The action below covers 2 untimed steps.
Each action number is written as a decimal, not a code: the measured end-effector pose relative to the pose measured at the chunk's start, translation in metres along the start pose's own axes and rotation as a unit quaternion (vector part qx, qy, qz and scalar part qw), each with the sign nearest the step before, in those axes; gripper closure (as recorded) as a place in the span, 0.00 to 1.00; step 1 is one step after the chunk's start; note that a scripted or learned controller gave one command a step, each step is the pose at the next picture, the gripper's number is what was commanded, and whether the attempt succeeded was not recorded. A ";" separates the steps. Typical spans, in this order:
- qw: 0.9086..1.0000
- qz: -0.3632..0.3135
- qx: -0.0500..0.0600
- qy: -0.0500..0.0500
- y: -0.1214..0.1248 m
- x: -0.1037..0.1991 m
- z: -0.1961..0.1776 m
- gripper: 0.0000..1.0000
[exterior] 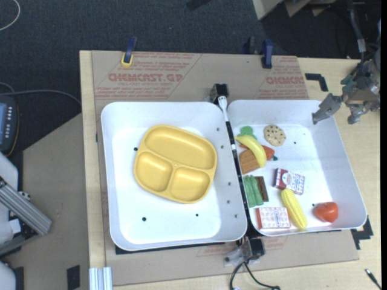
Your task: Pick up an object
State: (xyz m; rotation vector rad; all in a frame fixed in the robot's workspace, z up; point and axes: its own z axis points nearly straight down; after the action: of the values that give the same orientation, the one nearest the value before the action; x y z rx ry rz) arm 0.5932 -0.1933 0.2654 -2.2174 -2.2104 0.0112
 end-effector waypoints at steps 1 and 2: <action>1.000 -0.002 -0.007 -0.002 0.002 0.001 -0.008 0.00; 1.000 -0.002 -0.004 0.000 0.006 0.007 0.037 0.00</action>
State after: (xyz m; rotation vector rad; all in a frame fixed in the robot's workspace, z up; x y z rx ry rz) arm 0.5985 -0.1863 0.2282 -2.2164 -2.2198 0.0040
